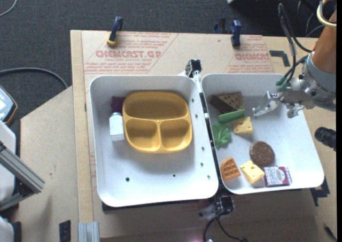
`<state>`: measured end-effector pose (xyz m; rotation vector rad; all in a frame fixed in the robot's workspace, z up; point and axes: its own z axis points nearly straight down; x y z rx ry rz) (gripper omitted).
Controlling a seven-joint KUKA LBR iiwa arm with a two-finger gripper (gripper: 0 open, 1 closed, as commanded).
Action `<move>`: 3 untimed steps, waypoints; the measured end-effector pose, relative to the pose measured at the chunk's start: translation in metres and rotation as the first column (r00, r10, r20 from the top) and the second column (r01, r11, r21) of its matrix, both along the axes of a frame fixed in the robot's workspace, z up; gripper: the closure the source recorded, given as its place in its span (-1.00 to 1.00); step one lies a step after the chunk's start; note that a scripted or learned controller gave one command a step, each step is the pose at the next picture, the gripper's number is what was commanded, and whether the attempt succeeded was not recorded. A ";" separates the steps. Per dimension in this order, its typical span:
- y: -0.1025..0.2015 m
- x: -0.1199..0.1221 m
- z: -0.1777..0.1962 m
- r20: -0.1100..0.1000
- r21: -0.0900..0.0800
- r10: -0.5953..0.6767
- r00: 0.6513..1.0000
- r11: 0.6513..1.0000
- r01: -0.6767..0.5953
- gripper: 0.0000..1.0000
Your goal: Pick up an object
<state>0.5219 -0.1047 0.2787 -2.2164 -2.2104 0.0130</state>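
At the upper right of the right bin [312, 153], the gripper [263, 108] hangs with fingers a little parted and nothing between them, the green bean pod [231, 116] just to its left, long axis running left-right.

Both bins [107, 182] white; divided tray [157, 121] mustard yellow; bottle [116, 126] white; bean pod [231, 116] and leafy piece [222, 135] green; cheese wedges [243, 126] yellow; patty [262, 153] dark brown; waffle [230, 169] orange, grid-patterned; carton [277, 176] red and white.
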 end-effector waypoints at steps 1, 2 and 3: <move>0.000 0.002 0.006 0.012 -0.001 0.003 1.000 1.000 -0.003 -1.00; -0.004 0.001 -0.038 0.007 0.000 0.001 1.000 1.000 -0.001 -1.00; -0.009 -0.007 -0.085 0.006 0.000 0.001 1.000 1.000 -0.001 -1.00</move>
